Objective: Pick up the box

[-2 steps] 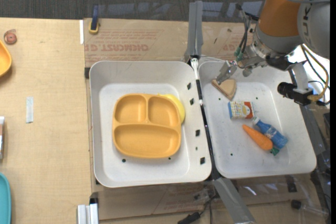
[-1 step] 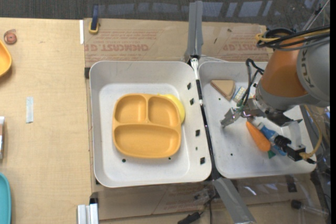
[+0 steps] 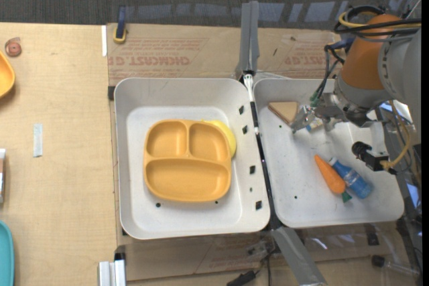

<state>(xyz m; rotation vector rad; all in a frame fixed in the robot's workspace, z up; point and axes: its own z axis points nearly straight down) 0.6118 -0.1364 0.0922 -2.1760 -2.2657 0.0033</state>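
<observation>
Hovering at the box's (image 3: 284, 111) three o'clock, our gripper (image 3: 310, 118) grips nothing visible; we cannot tell its opening, so we should centre over the box before descending.

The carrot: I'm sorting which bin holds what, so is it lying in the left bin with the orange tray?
No, the carrot lies in the right bin, beside a blue bottle; the orange tray sits in the left bin.
</observation>
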